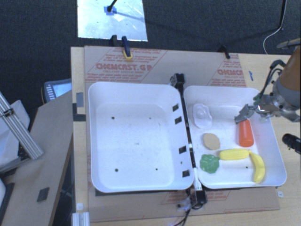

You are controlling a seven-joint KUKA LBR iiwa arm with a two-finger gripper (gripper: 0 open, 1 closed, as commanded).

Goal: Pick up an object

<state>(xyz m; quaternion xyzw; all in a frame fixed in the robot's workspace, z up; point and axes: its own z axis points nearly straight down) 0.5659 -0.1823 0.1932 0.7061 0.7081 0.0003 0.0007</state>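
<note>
The right bin (pixel 273 140) holds several objects. An orange cylinder (pixel 246 133) stands near the bin's right side. A tan oval piece (pixel 211 141) lies at its middle, with a clear plastic piece (pixel 201 115) behind it. A green broccoli-like piece (pixel 209 163) and two yellow pieces (pixel 233 154) (pixel 257 167) lie toward the front. My gripper (pixel 253 113) hangs just above and behind the top of the orange cylinder, reaching in from the right. It is open with nothing between its fingers.
The left bin (pixel 136 140) sits beside the right one, with a black divider strip (pixel 184 126) between them. Both rest on a cardboard sheet (pixel 155 65). A silver plate (pixel 112 13) lies beyond the bench.
</note>
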